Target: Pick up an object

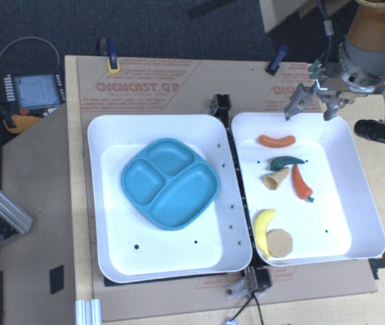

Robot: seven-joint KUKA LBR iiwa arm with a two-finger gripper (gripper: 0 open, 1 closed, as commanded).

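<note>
The right bin holds several toy foods: an orange sausage, a dark green pepper, a tan cone, an orange carrot, a yellow banana and a tan round cookie. My gripper hangs above the far rim of the right bin, open, its two fingers spread apart with nothing between them. It is up and to the right of the sausage, apart from it.
The left bin carries a blue divided plate. A black clamp sits between the bins at the far side. The bench's cardboard top surrounds both bins, with a clip at its far left.
</note>
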